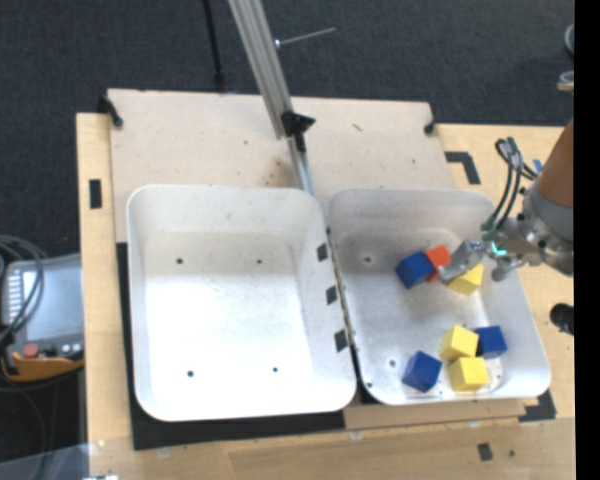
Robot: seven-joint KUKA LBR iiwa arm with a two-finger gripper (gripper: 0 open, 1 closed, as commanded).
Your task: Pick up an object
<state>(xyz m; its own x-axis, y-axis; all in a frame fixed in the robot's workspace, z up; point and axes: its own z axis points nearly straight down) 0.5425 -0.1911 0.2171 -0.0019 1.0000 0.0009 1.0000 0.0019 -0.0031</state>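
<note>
My gripper (pixel 471 260) reaches in from the right over the upper right part of the right bin (pixel 380 218). A yellow block (pixel 468 282) lies directly below and against its tip. Just to the left sit an orange block (pixel 439 257) and a blue cube (pixel 413 269), touching each other. Nearer the bin's front lie a yellow cube (pixel 460 342), a blue cube (pixel 491 340), another yellow cube (pixel 470 373) and another blue cube (pixel 421 370).
The left bin (pixel 150 218) stands beside the right one, their rims meeting in the middle. A slanted aluminium post (pixel 261 53) rises behind the bins. A control pendant with cables (pixel 35 318) lies off the bench's left edge.
</note>
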